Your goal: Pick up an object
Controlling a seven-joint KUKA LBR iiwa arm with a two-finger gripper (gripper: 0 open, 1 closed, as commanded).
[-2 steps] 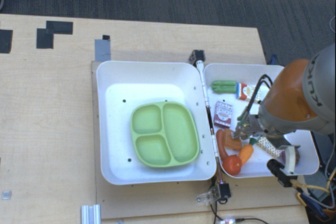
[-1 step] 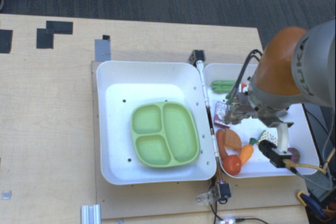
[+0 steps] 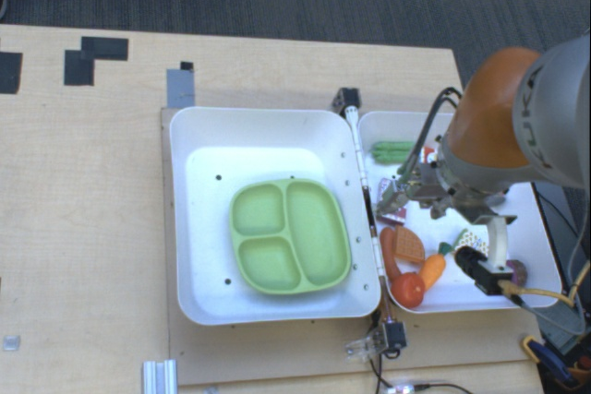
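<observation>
Now | claw (image 3: 399, 198) over right bin (image 3: 540, 277) | grip state unclear | toy carrot (image 3: 431, 269) just below-right.

Two bins are set side by side on the bench (image 3: 83, 226). In the left bin (image 3: 199, 226) a divided tray (image 3: 291, 237) is laid right of centre. Over the right bin (image 3: 545, 277) the arm (image 3: 526, 120) is reached in from the right, with the gripper (image 3: 399, 198) placed near the bin's left wall. At the far end of that bin a bean pod (image 3: 392, 150) is seen. At the near left corner a sausage (image 3: 389, 252), a waffle (image 3: 409, 245), a carrot (image 3: 431, 268) and a tomato (image 3: 409, 290) are clustered together, touching.
</observation>
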